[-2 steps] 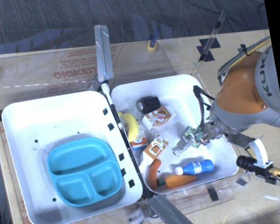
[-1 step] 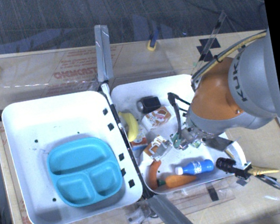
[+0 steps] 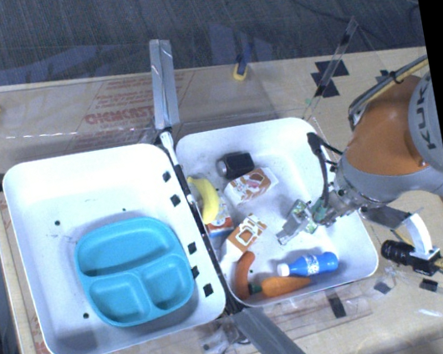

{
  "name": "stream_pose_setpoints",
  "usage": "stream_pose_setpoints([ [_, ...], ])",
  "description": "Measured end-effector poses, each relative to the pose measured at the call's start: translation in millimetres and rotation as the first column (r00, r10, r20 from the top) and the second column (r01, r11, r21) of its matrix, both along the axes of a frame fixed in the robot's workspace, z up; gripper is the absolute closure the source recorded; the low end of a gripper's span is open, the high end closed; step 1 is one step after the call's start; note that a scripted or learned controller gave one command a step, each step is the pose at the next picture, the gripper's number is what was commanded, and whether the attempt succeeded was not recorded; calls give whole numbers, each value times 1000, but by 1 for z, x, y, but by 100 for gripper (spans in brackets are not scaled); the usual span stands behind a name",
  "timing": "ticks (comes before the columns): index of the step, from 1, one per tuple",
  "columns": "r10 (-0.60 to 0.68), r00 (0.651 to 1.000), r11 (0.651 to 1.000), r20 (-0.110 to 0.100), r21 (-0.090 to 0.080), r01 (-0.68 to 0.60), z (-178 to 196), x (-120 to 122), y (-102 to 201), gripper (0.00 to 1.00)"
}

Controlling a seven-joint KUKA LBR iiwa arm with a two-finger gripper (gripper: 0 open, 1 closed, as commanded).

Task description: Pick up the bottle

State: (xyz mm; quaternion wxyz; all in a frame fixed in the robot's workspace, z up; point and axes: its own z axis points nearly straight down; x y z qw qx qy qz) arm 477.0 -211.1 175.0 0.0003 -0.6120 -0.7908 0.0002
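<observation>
Two white bins (image 3: 85, 175) sit side by side; the gripper (image 3: 299, 223), fingers apart, hangs above the bottle (image 3: 309, 265) to grab it.

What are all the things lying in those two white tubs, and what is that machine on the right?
Bins: two, white, side by side on the bench.
Divided tray: one, light blue, in the left bin.
Bottle: one, blue with a white cap, lying near the front of the right bin.
Carrot: one, orange, along the front wall beside the bottle.
Banana: one, yellow, at the right bin's left wall.
Black object: one, near the back of the right bin.
Small packets: two, white and orange-brown, mid right bin.
Arm: one, grey and orange, from the right.
Pincer: one, above the bottle, over the right bin.
</observation>
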Motion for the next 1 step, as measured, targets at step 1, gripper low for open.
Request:
stream_pose_setpoints([
  [1, 33, 999, 999, -3, 1, -33, -44, 0, 2, 0],
])
